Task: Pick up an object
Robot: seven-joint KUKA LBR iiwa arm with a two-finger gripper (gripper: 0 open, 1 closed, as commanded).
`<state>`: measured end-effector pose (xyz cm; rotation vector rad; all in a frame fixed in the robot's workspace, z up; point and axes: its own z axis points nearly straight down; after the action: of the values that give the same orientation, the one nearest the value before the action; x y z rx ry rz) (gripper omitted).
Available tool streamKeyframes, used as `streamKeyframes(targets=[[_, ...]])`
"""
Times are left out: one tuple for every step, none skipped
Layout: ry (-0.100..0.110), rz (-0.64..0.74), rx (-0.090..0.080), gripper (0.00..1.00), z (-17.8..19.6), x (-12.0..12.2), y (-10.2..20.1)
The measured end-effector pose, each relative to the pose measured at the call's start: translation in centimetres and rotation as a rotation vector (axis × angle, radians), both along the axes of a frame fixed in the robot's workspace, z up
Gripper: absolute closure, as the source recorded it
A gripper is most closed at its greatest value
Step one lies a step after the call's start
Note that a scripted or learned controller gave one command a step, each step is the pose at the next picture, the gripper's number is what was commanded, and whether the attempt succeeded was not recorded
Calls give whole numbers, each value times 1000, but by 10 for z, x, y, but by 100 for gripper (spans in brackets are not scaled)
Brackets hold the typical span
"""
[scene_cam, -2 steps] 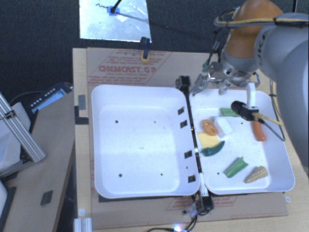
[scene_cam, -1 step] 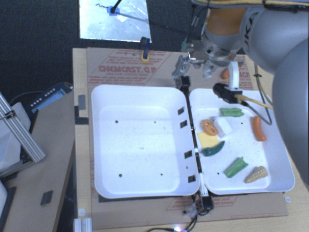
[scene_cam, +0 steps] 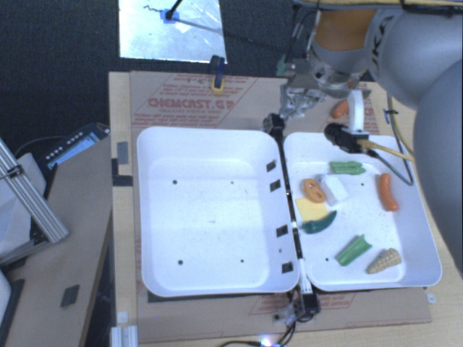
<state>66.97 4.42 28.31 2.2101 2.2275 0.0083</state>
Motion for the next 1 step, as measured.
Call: streamKeyframes(targets=[[-1,6,5,100,55,-30,93]])
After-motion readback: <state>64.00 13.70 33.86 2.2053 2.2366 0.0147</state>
